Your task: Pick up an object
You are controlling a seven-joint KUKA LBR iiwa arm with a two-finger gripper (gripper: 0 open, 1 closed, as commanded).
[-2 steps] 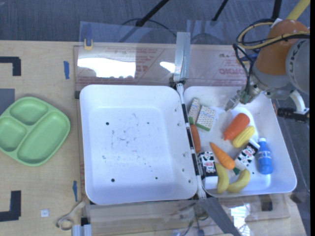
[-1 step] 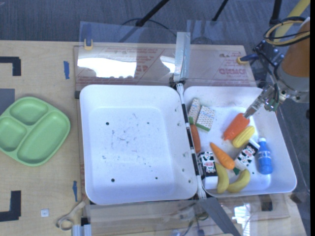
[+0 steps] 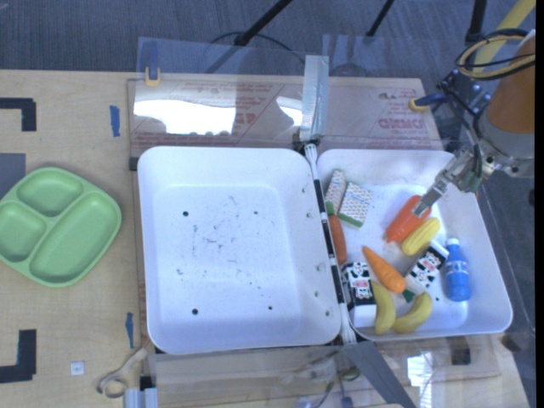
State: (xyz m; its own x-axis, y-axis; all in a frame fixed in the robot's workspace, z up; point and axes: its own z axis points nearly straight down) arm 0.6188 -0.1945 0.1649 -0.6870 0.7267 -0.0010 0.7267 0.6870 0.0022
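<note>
My gripper [image 3: 435, 192] hangs over the right bin [image 3: 489, 253], near its upper right part. It sits just above and to the right of an orange carrot-like toy [image 3: 403, 220], and nothing shows as held. Beside that toy lies a yellow piece [image 3: 421, 235]. Further down are a second orange carrot [image 3: 384, 269], a blue bottle [image 3: 457, 271], two black-and-white cow-patterned blocks [image 3: 427, 268] [image 3: 360, 284] and yellow bananas [image 3: 399, 313]. Two dotted boxes [image 3: 355, 204] [image 3: 335, 189] lie at the bin's upper left.
The left bin [image 3: 225, 245] lies next to the right one, with a thin orange stick [image 3: 338, 238] along the divider. A green sectioned plate [image 3: 55, 225] rests on the bench at far left. Clear panels [image 3: 221, 109] stand behind the bins.
</note>
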